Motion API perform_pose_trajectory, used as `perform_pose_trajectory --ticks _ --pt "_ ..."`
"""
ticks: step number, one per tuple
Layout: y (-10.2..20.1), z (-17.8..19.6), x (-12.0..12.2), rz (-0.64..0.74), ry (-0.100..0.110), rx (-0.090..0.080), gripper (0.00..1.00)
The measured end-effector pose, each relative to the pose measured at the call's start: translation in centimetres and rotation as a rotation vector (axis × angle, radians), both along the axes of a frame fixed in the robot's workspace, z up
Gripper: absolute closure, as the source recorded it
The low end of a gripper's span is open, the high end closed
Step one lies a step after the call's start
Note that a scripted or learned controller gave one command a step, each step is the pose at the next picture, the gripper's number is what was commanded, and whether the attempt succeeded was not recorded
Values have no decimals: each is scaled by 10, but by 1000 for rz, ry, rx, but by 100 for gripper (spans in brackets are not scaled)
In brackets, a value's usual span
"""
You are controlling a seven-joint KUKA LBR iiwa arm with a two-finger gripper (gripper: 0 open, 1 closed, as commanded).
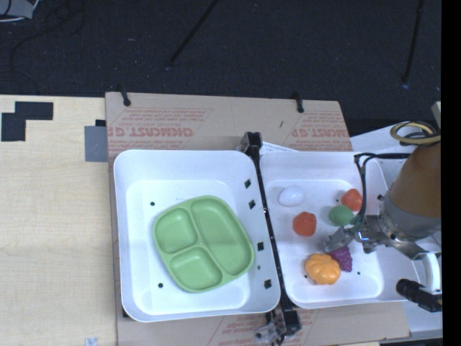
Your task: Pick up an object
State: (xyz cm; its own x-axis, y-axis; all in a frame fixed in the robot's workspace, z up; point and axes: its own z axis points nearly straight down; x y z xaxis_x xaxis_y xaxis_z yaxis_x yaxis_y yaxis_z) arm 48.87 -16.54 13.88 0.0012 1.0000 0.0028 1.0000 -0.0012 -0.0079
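We see two white bins side by side on the bench. The left bin (137, 175) has a green plate (202, 244) lying in it. The plate has three parts, and it sits a bit turned.

The right bin (317, 166) has the toys in it. Near the top there is a white egg (291, 195). Below it and a little to the right sits a red tomato (305, 223). Closer to the right wall we see an orange-red ball (351, 198), and a green ball (341, 214) is touching it just below. Near the front of the bin there is a yellow-orange pepper (322, 268). A purple bunch of grapes (343, 258) lies right beside the pepper, on its right side.

The arm (421, 193) comes in from the right, over the edge of the right bin. Its gripper (346, 238) is low in the bin, between the green ball and the purple grapes. The gripper is just above the grapes and very near them. We cannot tell if the fingers are wide or narrow, because they are small and blurry. We cannot see any toy between them.

A brown cardboard sheet (216, 125) lies under both bins.
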Motion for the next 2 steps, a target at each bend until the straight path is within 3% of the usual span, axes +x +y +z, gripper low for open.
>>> perform_pose_trajectory --ticks 1,2 --pt "1 -53 0 0 -5 -2 0" --pt "0 -40 0 -5 -6 -2 100"
